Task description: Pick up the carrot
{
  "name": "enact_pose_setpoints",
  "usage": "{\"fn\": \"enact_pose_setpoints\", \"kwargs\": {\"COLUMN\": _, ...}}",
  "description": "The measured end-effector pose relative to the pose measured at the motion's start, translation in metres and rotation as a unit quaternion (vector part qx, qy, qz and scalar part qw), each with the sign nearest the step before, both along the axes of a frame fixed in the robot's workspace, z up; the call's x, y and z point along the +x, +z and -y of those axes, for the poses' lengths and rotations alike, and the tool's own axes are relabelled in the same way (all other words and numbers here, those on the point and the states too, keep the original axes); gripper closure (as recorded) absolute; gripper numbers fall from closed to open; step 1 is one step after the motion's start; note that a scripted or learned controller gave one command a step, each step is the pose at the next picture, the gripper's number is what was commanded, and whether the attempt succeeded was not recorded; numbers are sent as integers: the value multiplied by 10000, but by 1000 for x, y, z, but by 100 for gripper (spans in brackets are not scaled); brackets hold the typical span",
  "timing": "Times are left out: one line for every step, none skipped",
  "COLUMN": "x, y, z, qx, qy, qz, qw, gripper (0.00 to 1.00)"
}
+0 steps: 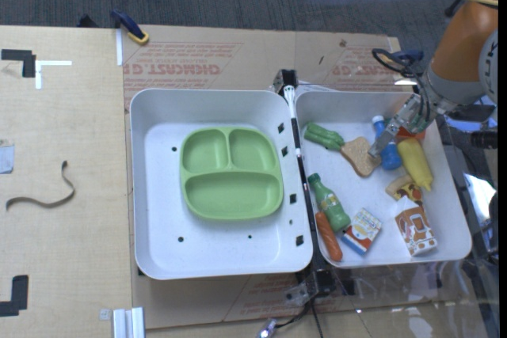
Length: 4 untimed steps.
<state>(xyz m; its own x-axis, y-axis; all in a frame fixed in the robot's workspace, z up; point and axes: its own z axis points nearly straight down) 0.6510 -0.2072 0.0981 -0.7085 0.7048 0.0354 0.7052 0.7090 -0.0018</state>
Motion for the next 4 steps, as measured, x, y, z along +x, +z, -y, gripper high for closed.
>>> {"fn": "enact_pose_setpoints", "kwargs": {"x": 5, "y": 14, "z": 2, "qx": -48, "qy": 13, "qz": 107, "qw": 9999, "gripper": 100}}
{"fn": "enact_pose_setpoints", "kwargs": {"x": -9, "y": 136, "z": 16, "qx": -141, "qy": -492, "qz": 148, "qw": 9986, "gripper": 100}}
{"fn": "enact_pose_setpoints", "kwargs": {"x": -59, "y": -5, "z": 3, "qx": -34, "qy": 635, "qz": 164, "qw": 9978, "gripper": 100}}
{"fn": "enact_pose_setpoints", "kwargs": {"x": -60, "y": -5, "z": 2, "qx": -24, "qy": 652, "qz": 150, "qw": 9978, "gripper": 0}}
